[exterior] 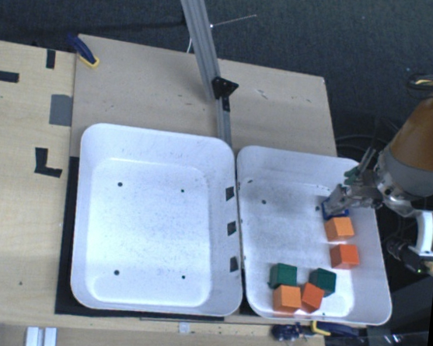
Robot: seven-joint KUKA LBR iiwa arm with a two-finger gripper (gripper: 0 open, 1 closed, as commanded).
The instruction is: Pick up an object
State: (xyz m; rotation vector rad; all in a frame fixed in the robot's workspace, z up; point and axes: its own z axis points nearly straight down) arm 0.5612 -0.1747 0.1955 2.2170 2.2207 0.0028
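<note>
The right bin (274,214) holds several small blocks. An orange block (340,228) lies near its right wall, with a darker orange block (344,256) just below it. At the front sit two green blocks (283,274) (322,280) and two orange blocks (287,298) (312,297) bunched together. My gripper (336,204) reaches in from the right and hangs low over the bin's right side, its tip right above the upper orange block. A bit of blue shows at the tip. Nothing is seen held.
The left bin (149,215) lies beside the right one. A slanted metal pole (205,42) crosses the bench behind the bins. The orange-banded arm (419,146) occupies the right edge. A blue and yellow clamp (299,331) sits at the right bin's front.
</note>
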